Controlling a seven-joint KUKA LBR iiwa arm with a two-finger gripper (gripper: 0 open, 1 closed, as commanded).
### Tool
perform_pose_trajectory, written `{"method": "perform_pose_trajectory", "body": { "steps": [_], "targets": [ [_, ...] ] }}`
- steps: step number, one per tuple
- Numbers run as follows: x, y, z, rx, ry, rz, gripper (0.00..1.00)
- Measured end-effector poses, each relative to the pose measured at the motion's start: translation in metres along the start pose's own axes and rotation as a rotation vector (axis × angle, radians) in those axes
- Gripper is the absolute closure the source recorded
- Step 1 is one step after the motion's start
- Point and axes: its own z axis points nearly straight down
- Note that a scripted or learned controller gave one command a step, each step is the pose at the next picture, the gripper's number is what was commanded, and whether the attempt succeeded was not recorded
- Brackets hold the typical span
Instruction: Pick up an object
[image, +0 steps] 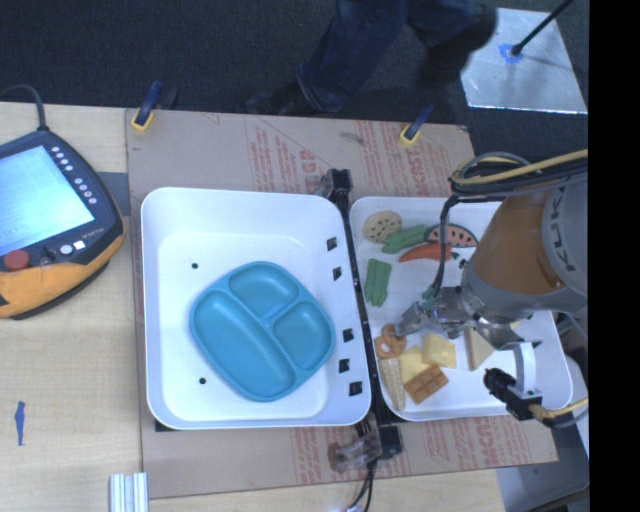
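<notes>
The right bin (455, 408) holds several toy foods: a round cookie (381, 225), a green pod (404, 240), a red chili (425, 254), a watermelon slice (452, 238), a green pickle (376, 281), a pretzel (389, 345), a yellow cheese block (437, 352) and a brown waffle (423, 383). My gripper (424, 318) hangs low over the middle of this bin, just above the cheese and to the right of the pretzel. The grey and orange arm covers the bin's right half. I see nothing clearly held.
The left bin (170, 300) holds a blue divided plate (262, 328). A teach pendant (45, 230) lies on the bench at far left. Clamps (146, 108) pin the cardboard at the back. A cable (500, 172) loops over the arm.
</notes>
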Motion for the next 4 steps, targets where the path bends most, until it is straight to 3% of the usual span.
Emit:
{"method": "perform_pose_trajectory", "body": {
  "steps": [1,2,3,4],
  "targets": [
    [0.005,0.084,-0.050,-0.015,-0.003,-0.004,0.00],
    [0.006,0.143,0.002,-0.002,0.000,-0.004,0.00],
    [0.008,0.044,0.001,0.006,0.000,0.000,0.00],
    [-0.013,0.119,-0.001,-0.010,-0.003,-0.004,0.00]
  ]
}}
